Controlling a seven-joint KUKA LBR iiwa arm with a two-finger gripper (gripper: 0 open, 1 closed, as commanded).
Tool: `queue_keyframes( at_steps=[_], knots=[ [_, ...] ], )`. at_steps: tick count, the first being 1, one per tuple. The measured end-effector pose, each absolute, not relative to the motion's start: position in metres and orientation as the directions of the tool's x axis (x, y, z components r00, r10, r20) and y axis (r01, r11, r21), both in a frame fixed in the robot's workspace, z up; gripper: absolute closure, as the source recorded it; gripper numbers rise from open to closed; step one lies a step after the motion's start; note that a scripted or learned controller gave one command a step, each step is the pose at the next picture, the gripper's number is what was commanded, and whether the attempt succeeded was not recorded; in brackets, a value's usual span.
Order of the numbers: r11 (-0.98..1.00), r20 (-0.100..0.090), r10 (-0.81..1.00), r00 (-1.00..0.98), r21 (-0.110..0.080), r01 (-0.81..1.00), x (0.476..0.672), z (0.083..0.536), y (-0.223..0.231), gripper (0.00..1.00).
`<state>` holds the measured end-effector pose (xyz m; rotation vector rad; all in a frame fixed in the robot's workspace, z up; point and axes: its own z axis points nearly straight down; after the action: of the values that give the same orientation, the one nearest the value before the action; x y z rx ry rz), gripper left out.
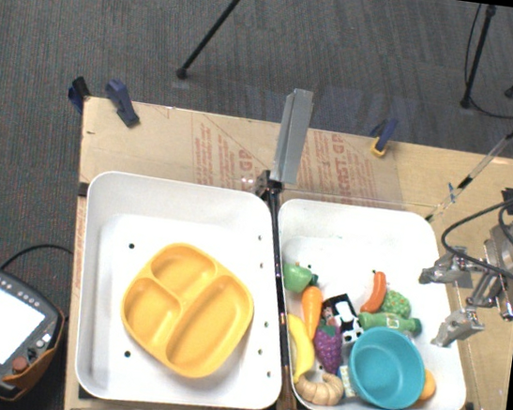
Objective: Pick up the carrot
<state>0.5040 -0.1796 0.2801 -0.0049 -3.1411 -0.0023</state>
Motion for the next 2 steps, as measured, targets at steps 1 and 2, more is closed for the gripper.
queue_keyframes(
  at_steps=[1, 2],
  knots=[
    [0.994, 0.006, 0.11, -0.994, 0.003, 0.11, 0.481, 0.136, -0.128, 0.0],
    [0.993, -0.024, 0.117, -0.993, 0.002, 0.117, 0.516, 0.103, -0.145, 0.0]
  ],
)
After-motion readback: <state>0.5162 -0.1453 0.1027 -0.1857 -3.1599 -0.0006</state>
